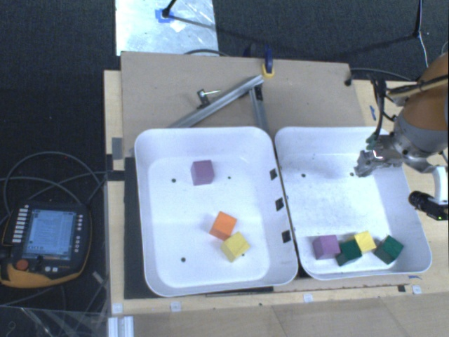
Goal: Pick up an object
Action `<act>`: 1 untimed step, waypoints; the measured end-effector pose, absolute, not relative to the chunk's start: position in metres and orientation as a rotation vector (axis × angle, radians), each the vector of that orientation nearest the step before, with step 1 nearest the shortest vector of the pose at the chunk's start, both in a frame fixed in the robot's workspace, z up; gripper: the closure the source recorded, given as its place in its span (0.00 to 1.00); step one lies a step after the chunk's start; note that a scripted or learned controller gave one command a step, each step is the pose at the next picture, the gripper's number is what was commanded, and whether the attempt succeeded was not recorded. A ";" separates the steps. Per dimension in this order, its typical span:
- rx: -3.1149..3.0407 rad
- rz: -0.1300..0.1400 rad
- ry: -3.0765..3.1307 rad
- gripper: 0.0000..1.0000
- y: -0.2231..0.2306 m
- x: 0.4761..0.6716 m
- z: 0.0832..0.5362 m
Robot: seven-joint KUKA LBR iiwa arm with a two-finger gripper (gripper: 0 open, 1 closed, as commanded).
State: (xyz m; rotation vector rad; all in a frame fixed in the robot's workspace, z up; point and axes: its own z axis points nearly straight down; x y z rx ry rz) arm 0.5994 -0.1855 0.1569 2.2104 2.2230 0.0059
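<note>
Three blocks (223, 223) left bin (151, 153); four right bin (414, 258).

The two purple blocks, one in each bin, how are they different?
The purple block in the left bin sits alone near the back of that bin, while the purple block in the right bin sits at the front edge, close beside a dark green block. The left one looks a duller, darker purple; the right one looks lighter and pinker. The tool hovers over the right bin. Both are small cubes resting flat on white bin floors.
</note>
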 end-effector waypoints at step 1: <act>2.210 0.006 2.222 1.00 -0.186 0.601 0.208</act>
